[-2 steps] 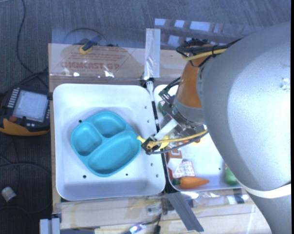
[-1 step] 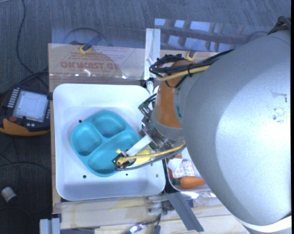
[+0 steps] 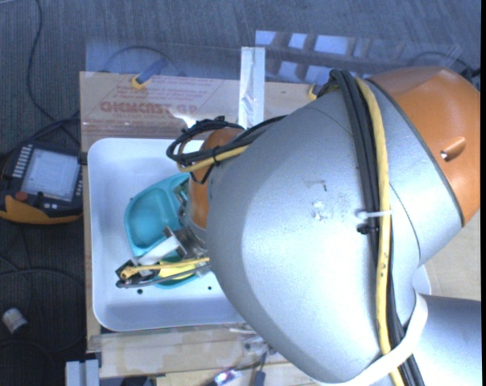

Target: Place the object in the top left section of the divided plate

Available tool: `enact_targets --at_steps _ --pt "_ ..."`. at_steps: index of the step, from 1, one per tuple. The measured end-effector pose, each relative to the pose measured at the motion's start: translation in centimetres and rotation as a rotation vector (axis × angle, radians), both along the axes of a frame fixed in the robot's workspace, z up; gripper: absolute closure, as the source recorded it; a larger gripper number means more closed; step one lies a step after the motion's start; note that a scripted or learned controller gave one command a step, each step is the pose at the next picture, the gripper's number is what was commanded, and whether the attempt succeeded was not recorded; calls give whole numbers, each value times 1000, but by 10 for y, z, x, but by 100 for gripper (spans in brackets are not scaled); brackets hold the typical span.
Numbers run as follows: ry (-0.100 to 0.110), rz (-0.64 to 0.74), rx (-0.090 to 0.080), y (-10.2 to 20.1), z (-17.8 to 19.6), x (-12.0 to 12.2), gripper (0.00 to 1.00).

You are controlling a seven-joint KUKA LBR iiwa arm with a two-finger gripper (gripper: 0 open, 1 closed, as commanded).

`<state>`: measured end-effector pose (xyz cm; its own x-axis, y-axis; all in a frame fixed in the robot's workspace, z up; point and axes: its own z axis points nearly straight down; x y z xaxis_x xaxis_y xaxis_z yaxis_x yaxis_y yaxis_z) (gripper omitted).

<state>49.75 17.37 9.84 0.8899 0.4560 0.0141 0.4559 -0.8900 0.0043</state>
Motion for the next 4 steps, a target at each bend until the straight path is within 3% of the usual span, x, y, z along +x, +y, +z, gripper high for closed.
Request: enact_targets --at_steps 1,2,3,4 --pt "-10 5 4 2 14 3 100" --pt "20 -34 -7 -86 84 39 100" --pt "-2 423 -6 -50 -7 -9 100" --pt "-4 532 -4 -60 -5 -9 100"
